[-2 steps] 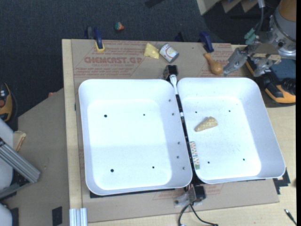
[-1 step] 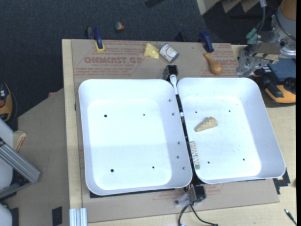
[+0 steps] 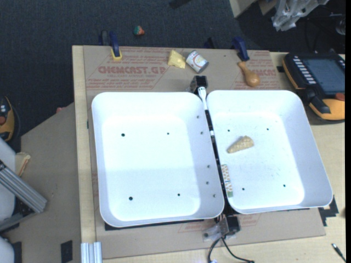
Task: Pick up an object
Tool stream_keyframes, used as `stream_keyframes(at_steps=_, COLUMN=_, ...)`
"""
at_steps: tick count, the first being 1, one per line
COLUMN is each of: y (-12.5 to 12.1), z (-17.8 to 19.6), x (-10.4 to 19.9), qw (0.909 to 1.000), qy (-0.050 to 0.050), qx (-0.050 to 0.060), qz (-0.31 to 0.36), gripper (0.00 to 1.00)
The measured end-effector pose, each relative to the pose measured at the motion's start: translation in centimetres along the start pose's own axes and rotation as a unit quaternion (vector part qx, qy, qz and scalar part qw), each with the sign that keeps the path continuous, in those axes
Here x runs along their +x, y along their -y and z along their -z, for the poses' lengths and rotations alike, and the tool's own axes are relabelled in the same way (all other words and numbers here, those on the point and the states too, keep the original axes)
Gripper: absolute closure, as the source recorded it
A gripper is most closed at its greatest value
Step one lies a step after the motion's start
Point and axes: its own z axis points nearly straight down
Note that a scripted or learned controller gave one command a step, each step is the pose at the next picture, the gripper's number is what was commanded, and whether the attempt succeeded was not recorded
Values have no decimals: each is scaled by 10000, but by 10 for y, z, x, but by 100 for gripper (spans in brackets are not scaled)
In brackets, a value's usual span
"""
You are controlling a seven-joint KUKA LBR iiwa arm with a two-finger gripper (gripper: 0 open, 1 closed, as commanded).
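A small tan cone-shaped piece lies on its side in the right white bin, a little left of the bin's middle. The left white bin sits beside it. My gripper is a grey metal assembly far up at the top right, beyond the back of the bench and well away from the tan piece. Nothing shows held in it.
On the board behind the bins lie a yellow wedge, a small white box and a tan pear-shaped item. Blue clamps hold the board's back edge. A black-and-orange handset rests right of the bins.
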Motion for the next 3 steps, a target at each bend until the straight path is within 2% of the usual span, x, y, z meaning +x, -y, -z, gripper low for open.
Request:
stream_keyframes(at_steps=1, y=10, z=-147, x=76, qw=9998, qy=-8, qx=180, qz=-1, gripper=100)
stream_keyframes(at_steps=2, y=43, z=-139, x=199, qw=9999, qy=-25, qx=128, qz=35, gripper=100)
stream_keyframes(at_steps=3, y=67, z=-130, x=117, qw=9999, qy=10, qx=119, qz=-80, gripper=100)
